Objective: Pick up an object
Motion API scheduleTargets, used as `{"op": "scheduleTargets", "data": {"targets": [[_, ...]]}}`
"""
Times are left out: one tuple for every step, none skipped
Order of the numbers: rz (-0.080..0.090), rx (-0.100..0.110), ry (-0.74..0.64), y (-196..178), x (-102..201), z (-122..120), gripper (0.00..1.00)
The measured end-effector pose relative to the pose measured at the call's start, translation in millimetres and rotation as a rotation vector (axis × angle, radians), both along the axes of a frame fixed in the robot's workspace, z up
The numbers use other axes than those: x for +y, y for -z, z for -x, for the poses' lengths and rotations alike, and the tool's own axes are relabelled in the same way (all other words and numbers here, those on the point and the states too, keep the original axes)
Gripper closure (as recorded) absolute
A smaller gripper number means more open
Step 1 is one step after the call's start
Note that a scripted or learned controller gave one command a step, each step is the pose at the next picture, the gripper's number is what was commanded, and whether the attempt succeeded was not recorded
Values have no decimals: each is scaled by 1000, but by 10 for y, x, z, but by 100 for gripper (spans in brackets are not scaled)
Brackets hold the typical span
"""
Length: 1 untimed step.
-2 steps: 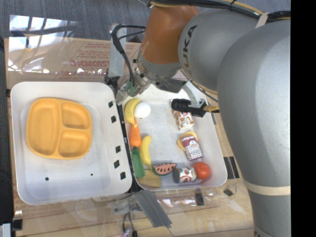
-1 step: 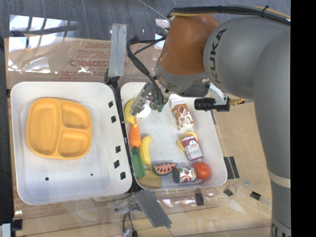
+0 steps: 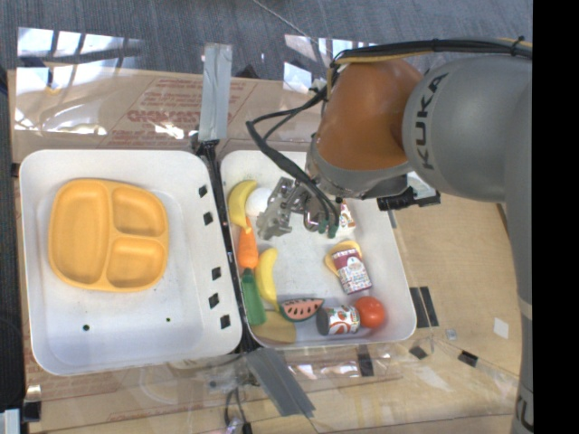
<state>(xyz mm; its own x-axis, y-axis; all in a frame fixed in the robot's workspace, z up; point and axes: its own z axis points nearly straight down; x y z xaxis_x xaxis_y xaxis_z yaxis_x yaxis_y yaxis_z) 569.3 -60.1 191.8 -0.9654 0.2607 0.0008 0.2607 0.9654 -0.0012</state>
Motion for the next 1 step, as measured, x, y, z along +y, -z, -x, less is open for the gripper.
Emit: {"op": "scheduleTargets", "data": {"targets": [[0, 0, -215, 239, -621, 440, 100]]}}
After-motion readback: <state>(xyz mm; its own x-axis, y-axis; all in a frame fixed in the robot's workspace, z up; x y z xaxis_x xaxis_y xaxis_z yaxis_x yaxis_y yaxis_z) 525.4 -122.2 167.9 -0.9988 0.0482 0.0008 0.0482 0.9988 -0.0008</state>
